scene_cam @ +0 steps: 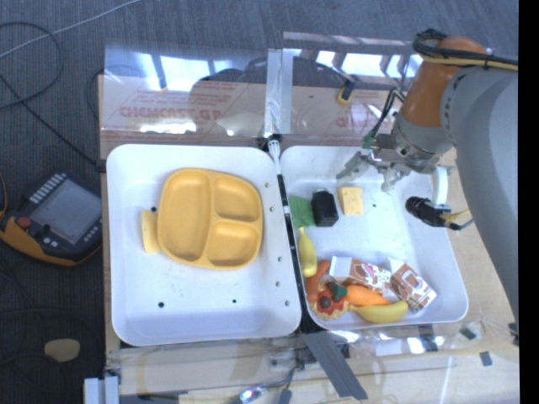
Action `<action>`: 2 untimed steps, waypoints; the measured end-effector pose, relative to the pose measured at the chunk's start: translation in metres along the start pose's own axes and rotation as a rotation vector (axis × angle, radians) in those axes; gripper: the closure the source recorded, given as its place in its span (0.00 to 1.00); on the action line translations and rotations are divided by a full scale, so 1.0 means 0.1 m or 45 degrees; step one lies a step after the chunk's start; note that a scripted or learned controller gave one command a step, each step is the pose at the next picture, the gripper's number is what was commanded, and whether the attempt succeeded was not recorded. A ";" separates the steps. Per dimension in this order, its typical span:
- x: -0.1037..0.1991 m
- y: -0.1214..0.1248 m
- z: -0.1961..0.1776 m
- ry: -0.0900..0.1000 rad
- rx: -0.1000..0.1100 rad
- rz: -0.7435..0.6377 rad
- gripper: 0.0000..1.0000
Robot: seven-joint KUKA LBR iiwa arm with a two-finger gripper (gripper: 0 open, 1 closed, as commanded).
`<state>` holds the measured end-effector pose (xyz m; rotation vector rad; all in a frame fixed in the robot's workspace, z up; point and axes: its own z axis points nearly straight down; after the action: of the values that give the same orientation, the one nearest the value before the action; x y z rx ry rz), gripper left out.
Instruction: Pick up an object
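Note:
My gripper (pixel 371 172) hovers over the back of the right bin (pixel 438 251), open, with nothing between its fingers. Just in front of it lies a small yellow cheese block (pixel 351 200), with a black block (pixel 324 208) and a green piece (pixel 301 211) to its left. Nearer the front are a small banana (pixel 307 253), a carrot (pixel 366 295), a larger banana (pixel 383 311), two snack packets (pixel 370 273) and a red-orange toy fruit (pixel 328 297).
The left bin (pixel 122 268) holds a yellow divided plate (pixel 209 219) with a yellow piece (pixel 149 231) at its left edge. Clear plastic walls (pixel 278 82) stand behind both bins. A black fitting (pixel 425 211) on the arm overhangs the right bin's right rim.

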<state>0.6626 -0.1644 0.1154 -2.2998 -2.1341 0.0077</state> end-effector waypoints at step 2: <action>0.18 -0.31 0.18 -0.008 -0.020 -0.177 1.00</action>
<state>0.6326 -0.1437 0.0977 -2.1563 -2.3000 -0.0024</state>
